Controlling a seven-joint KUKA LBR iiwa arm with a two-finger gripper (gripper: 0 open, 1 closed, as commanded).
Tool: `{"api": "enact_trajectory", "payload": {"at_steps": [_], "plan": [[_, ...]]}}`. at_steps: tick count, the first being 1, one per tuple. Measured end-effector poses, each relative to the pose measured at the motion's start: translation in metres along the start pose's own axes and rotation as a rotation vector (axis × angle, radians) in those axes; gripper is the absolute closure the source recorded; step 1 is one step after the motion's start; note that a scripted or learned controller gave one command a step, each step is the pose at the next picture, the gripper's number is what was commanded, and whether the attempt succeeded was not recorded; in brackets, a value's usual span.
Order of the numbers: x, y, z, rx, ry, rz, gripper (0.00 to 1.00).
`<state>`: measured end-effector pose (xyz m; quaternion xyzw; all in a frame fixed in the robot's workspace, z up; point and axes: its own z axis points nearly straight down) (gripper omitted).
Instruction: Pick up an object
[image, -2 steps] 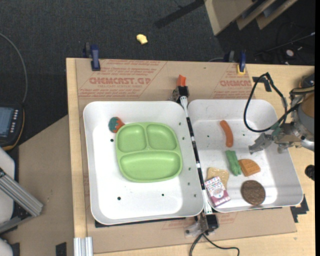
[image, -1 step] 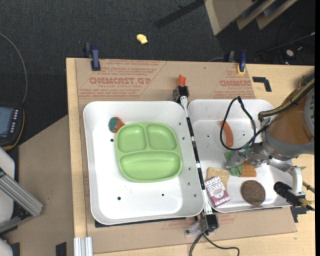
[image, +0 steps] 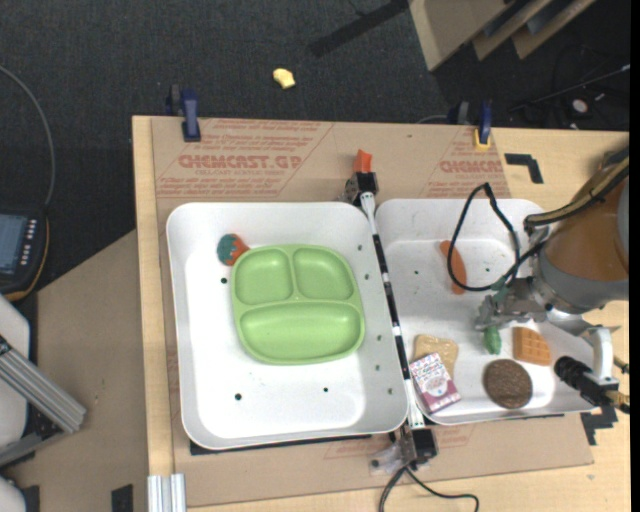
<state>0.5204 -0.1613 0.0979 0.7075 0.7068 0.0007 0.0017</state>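
My tool (image: 497, 318) hangs low over the right bin (image: 420, 225), reaching in from the right, and its tip sits right at a small green piece (image: 492, 339). I cannot tell whether the tool is apart, together or clamped on that piece; the metal parts blur together there.

I count two white bins side by side on the counter (image: 150, 300). The left bin (image: 190, 330) carries one green divided plate (image: 297, 303) with three compartments, and one small red-and-teal object (image: 232, 248) touching the plate's upper left corner.

In the right bin I count six things: the green piece, one orange strip (image: 456, 264) toward the back, one waffle-like orange square (image: 531, 346) just beside the green piece, one brown round disc (image: 508, 383) near the front, one tan cracker (image: 436, 349) by the left wall, and one pink-and-white packet (image: 433, 381) overlapping the cracker's front edge.
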Motion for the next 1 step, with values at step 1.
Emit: {"api": "enact_trajectory", "payload": {"at_steps": [1], "plan": [[0.0616,0.0603,-0.0562,-0.004,0.000,-0.007,1.00]]}}
